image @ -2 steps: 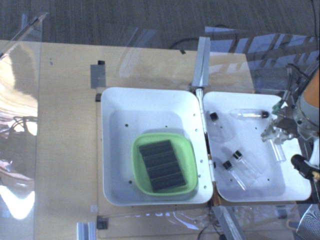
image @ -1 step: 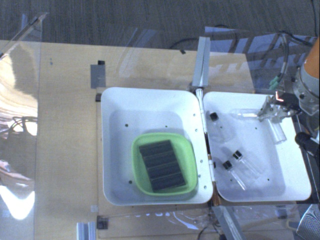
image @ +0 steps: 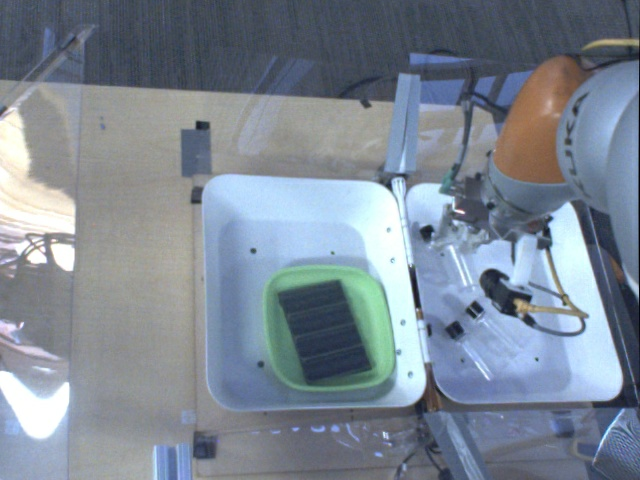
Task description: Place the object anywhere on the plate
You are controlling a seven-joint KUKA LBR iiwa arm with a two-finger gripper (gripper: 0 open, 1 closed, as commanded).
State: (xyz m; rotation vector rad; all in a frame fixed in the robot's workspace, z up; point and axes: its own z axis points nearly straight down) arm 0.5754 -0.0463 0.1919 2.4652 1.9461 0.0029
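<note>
1. Dark ribbed block (image: 323, 330), the task's object, lies flat on the green plate (image: 279, 306), well inside its raised rim and turned a little askew to the plate's edges.
2. The green plate sits on the floor of the left bin (image: 232, 268), toward that bin's near wall and close to the wall it shares with the neighbouring bin.
3. The right bin (image: 580, 358) stands just beside the left bin, the two walls touching along a narrow seam.
4. The grey arm (image: 600, 118), with its orange band (image: 535, 128), reaches over the far part of the right bin, well apart from the plate.
5. The pincer (image: 470, 308) hangs low over the right bin's floor; its two clear fingers (image: 458, 268) slant down toward the near side, spread apart with nothing between them.
6. A black fitting with a yellow cable (image: 545, 313) curls beside the pincer, above the right bin's floor.
7. Both bins rest on the pale wooden tabletop (image: 120, 268), which carries a clear, glare-streaked sheet to the left of the left bin.
8. A grey metal post (image: 404, 123) rises from the tabletop just beyond the seam between the bins.
</note>
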